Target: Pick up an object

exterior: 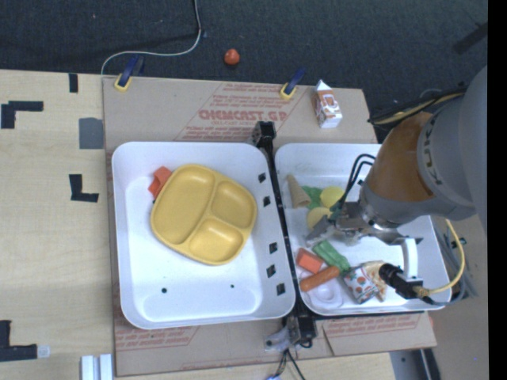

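The grey arm (444,172) with its orange band reaches in from the right over the right bin (297,158), and its gripper (329,224) hangs low among the clutter there. The left bin (131,212) carries a yellow divided plate (204,213) with an orange block (161,180) tucked under its upper left edge. In the right bin, a yellow piece (319,214) lies just beside the gripper's tip, with a green piece (311,192) and a tan cone (295,188) near it above. Below the gripper lie a green stick (331,255), an orange carrot (317,279) and a printed packet (364,282). A small carton (327,106) lies on the cardboard beyond the bins. I cannot tell whether the gripper is parted or closed.
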